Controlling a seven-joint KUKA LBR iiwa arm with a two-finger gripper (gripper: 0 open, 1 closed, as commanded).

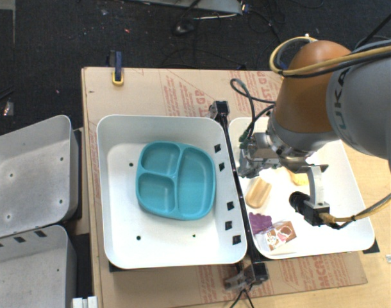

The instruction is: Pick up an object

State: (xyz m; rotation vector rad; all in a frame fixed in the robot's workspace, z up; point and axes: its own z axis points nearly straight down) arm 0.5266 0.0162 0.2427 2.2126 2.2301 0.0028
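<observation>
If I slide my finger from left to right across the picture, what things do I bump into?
Spare white tray → blue plate in the left bin → tan bread roll → purple grapes → small packet → black part on the arm.

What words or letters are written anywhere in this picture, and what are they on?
"UK": grey arm, letters cut off by the picture's edge.
Red print on the cardboard sheet under the bins: upside down and too faint to read.
Small packet in the right bin: printing too small to read.
</observation>
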